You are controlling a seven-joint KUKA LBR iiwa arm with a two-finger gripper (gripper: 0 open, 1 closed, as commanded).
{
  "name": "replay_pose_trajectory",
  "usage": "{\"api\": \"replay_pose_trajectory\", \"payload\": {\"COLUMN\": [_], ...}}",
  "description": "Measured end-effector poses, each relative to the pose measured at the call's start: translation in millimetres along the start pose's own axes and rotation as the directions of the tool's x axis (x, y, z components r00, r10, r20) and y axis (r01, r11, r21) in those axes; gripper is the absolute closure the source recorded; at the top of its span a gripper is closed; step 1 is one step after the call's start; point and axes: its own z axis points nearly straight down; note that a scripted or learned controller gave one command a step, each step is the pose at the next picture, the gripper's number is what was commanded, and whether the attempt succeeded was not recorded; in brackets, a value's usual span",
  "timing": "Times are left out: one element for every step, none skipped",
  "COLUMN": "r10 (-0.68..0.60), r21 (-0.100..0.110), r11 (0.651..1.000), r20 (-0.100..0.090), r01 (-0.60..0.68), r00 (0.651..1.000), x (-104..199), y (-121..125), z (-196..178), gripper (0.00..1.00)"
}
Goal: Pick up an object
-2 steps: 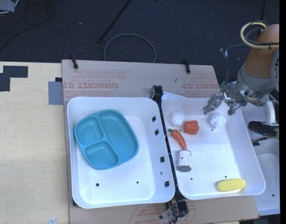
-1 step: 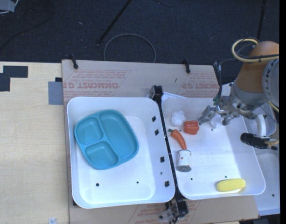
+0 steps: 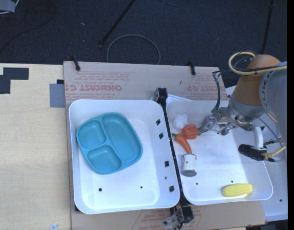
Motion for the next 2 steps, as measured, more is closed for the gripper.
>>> {"api": "replay_pose_trajectory", "payload": {"r10": [0.0,0.002], "r21": [-0.002,-0.008], "r11": [1.0,1.0], "r20": [0.0,0.002], "r01": [0.0,-0.002], "r00": [1.0,1.0], "x": [0,-10], "y": [0,3], "z": [-13,-66], "gripper": [1.0,1.0]}}
